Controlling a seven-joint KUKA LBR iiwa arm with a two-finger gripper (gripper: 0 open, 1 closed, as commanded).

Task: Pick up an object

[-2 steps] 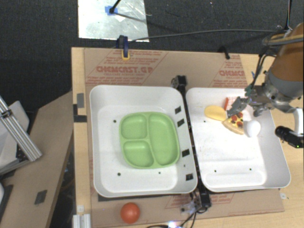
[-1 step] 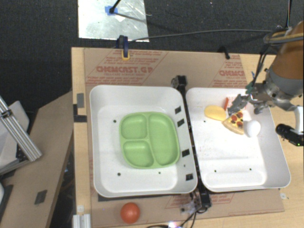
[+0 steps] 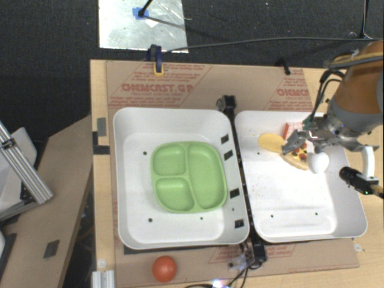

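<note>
Camera view: green tray [image 3: 189, 176] in left bin [image 3: 129, 173]; orange ball [image 3: 164, 268] at bottom. Gripper [image 3: 298, 141], fingers unclear, upper right over pizza slice [image 3: 297, 156], between yellow piece [image 3: 271, 141] and white egg [image 3: 318, 161].

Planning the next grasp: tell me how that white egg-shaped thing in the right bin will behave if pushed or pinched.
The white egg-shaped object looks smooth and rounded, so it will probably roll or skid away across the flat floor of the right bin if nudged. Its curved sides may slip out of a two-finger pinch. It sits beside the pizza slice toy, which could block rolling that way.
</note>
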